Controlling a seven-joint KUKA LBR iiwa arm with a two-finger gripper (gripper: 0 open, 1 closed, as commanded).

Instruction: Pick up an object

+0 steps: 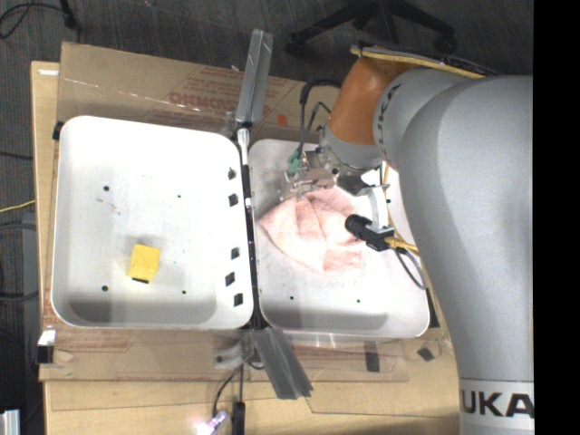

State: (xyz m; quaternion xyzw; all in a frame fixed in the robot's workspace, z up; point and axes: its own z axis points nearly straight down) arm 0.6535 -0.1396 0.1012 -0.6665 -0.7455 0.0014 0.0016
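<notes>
A pink cloth [313,229] lies crumpled in the middle of the right bin [399,320]. A yellow sponge block [144,262] rests in the left bin [82,143], toward its front left. My gripper [306,178] hangs low over the back of the right bin, just above the cloth's far edge. The wrist and its fittings cover the fingertips, so nothing shows between them.
A metal divider bar [246,152] runs between the two bins, close to the left of the gripper. The big grey arm [471,225] covers the right side of the right bin. Brown cardboard [163,80] lies behind the bins.
</notes>
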